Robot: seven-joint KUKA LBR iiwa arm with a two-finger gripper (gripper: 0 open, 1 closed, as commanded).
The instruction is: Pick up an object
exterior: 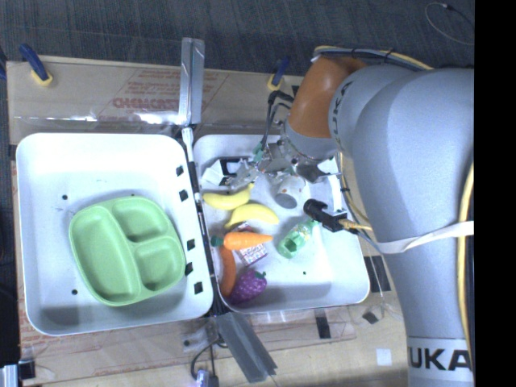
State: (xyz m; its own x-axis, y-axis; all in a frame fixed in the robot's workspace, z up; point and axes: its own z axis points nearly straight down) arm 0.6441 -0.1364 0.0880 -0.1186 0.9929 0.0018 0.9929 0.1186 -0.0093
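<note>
Grey arm (pixel 411 184) looms largest; pincer (pixel 260 166), grip unreadable, hangs just above bananas (pixel 240 206), carrot (pixel 246 239) and grapes (pixel 248 285) beyond.

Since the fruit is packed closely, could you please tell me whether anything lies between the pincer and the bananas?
Nothing visible does. The pincer hangs just above the upper banana in the right bin; the carrot and grapes lie beyond.

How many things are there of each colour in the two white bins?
Yellow: 2, banana and banana
Orange: 2, carrot and carrot
Green: 2, divided plate and small green item
Purple: 1, grapes
Total: 7
</note>
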